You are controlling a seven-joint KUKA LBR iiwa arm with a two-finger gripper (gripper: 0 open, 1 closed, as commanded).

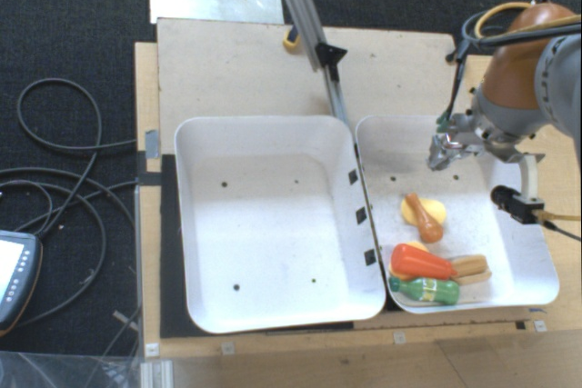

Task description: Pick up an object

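Gripper [440, 157] hangs over the far part of the right bin [546, 277], and whether it is released or clenched I cannot tell, though nothing seems to be in it. Nearest it, toward the near rim, lies an orange drumstick [424, 218] across a yellow piece [435, 210], likely light, hard, slick plastic, best pinched across its narrow neck. Beyond that, a carrot [421, 263], bread roll [469, 267] and green bottle [426, 290] lie heaped against the near rim, overlapping so their edges blur.
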